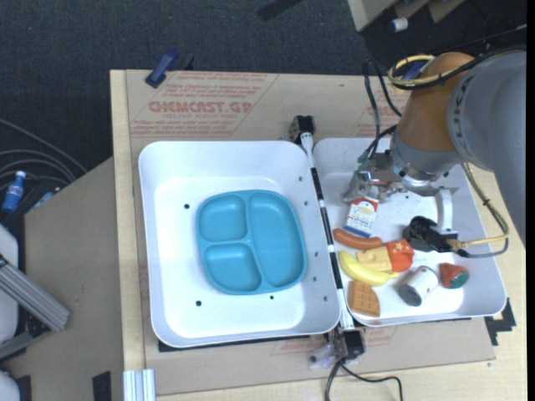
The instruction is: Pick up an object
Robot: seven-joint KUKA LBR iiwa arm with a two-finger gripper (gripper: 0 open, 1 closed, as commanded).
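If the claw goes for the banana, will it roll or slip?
The banana is curved and looks smooth, so it may slip or pivot between pads. It lies wedged against the hot dog and waffle, so neighbours may shift too. Likely a light toy.

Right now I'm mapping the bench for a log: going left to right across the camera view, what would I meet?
Left bin → blue divided plate → hot dog → strawberry.
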